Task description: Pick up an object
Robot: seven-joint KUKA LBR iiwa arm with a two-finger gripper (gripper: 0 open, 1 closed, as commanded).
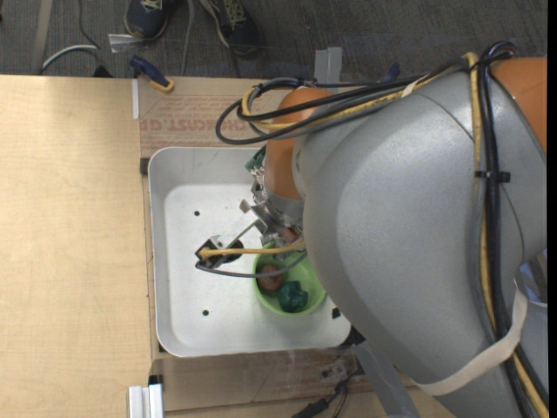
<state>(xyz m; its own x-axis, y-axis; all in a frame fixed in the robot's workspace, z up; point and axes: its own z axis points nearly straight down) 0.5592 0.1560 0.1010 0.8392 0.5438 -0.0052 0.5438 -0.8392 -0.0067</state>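
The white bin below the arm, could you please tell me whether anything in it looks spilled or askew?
Nothing stands out. A green cup lies near the lower right corner of the white bin, partly hidden by the arm; nothing looks spilled around it.

the grey arm (418,216) ran off the right and bottom edges. it covered the right side of the white bin (174,312) and the upper right rim of the green bowl (306,305). the dark and reddish bits in the bowl were too small to name. the top edge cut off two dark shoes (152,7).
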